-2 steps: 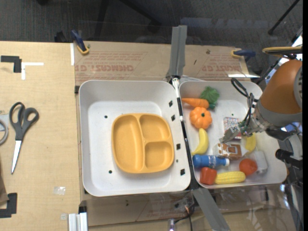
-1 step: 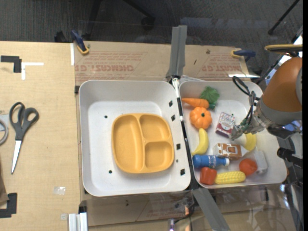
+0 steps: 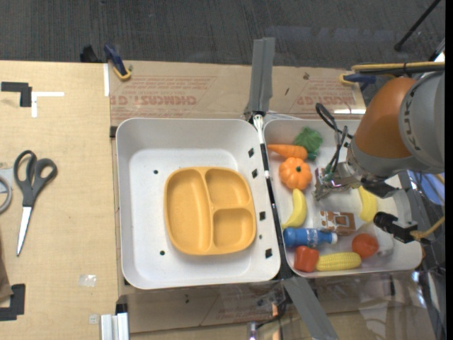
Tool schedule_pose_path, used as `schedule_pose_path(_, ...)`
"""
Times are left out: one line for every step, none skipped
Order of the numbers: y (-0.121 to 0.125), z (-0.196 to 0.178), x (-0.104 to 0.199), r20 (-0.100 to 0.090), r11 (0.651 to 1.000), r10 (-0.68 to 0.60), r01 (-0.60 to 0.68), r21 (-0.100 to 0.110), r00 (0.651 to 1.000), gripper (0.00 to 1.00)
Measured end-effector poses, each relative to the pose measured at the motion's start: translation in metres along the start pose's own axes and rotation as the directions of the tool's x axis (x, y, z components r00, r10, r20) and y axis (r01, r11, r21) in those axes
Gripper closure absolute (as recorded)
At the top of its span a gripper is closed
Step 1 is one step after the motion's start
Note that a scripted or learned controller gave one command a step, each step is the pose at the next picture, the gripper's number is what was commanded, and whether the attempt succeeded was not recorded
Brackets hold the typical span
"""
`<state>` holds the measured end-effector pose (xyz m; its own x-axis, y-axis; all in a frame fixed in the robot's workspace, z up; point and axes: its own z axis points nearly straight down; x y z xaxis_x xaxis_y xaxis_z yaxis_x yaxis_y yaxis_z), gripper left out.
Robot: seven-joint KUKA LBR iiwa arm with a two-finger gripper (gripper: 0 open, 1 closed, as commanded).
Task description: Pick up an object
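Grey arm with orange band reaches into right bin [image 3: 407, 261]; claw [image 3: 331, 184] low among the toys, finger state cannot be told. Nearby: pumpkin [image 3: 295, 173], carrot [image 3: 287, 150], banana [image 3: 297, 208], blue bottle [image 3: 308, 237], corn cob [image 3: 338, 261], tomato [image 3: 365, 245]. Left bin [image 3: 138, 190]: yellow divided plate [image 3: 210, 210]; scissors [image 3: 30, 186] on worktop [image 3: 56, 261]

arm: bulky grey KUKA arm [image 3: 425, 119] showing a rounded orange band
wrist: black cables looping along it
gripper: small metallic two-finger gripper [image 3: 331, 184] glinting

Yellow divided plate [image 3: 210, 210], orange pumpkin [image 3: 295, 173]
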<state>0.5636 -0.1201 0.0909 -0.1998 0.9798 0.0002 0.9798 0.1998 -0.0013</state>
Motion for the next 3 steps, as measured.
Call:
schedule_pose_path(0.000,0.000,0.000,0.000,1.000,0.000,0.000,0.000,1.000,0.00)
schedule_pose_path(0.066,-0.001,0.003,0.002,0.999,-0.049,0.049,-0.001,0.999,0.00)
schedule_pose_path(-0.023,0.000,-0.016,0.001,0.995,0.099,-0.099,0.000,0.995,0.00)
